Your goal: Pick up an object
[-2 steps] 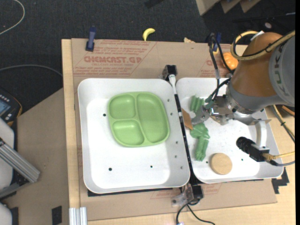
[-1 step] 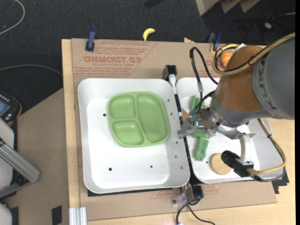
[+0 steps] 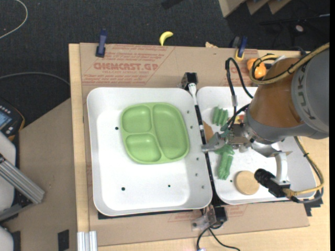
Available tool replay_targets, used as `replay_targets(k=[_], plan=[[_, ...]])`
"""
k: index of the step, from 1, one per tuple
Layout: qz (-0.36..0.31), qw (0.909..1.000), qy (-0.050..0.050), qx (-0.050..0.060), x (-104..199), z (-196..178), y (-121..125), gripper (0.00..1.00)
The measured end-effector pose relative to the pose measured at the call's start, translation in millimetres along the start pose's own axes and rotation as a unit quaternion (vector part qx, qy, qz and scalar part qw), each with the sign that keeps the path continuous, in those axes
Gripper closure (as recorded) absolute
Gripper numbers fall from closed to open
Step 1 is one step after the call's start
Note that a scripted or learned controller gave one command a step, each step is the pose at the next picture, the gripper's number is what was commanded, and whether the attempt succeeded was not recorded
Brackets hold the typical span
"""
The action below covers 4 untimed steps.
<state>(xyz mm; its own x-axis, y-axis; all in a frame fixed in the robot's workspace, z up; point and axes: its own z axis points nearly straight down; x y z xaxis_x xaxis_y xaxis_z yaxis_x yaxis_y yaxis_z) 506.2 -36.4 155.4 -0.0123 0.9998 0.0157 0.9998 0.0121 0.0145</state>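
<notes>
Brown bench [image 3: 131,67] w/ red print carries two white bins: left bin [image 3: 99,140] at 9 o'clock, right bin [image 3: 309,163] at 3, edges touching.

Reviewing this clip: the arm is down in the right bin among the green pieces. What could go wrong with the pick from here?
1. The end effector sits by the wall between the bins; it might catch that wall.
2. Two green pieces lie close on either side, so it may nudge one and grasp neither.
3. The tan round disc lies near the arm's black cable fitting, which could push it.
</notes>
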Motion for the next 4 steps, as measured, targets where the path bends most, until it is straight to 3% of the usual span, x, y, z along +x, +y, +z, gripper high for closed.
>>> replay_targets(k=[1,2,3,4], plan=[[0.000,1.0000,-0.005,-0.001,72.9,-139.9,-22.2,0.00],[0.000,1.0000,-0.004,-0.002,144.0,-276.4,-20.0,0.00],[0.002,0.9999,-0.008,0.013,222.7,-187.4,-23.6,0.00],[0.005,0.9999,-0.008,0.007,218.6,-203.0,-21.3,1.00]])
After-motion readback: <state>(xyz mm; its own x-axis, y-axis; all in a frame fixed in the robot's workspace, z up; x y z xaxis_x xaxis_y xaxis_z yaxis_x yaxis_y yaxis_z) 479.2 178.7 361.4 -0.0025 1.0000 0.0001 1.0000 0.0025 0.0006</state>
